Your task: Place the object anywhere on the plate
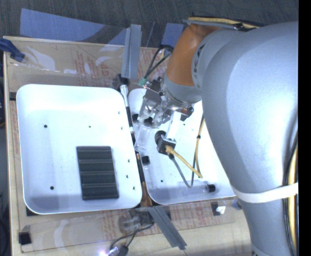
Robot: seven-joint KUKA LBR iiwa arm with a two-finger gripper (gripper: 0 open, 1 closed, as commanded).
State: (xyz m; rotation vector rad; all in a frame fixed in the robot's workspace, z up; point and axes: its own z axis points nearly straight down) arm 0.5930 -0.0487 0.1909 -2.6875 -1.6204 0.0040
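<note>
Your claw (154,116) sits low in the right bin (160,193), near its left wall; its opening and any load cannot be judged. The plate (97,173) lies in the left bin (38,105). Confirm the grasp before crossing.

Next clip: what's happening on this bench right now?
A grey KUKA arm with an orange band reaches in from the right, and its end effector sits low over the upper left part of the right white bin. I can't tell whether it holds anything. A dark ribbed rectangular plate lies flat in the left white bin, near its lower edge, with nothing on it. So the placement does not look done yet.
</note>
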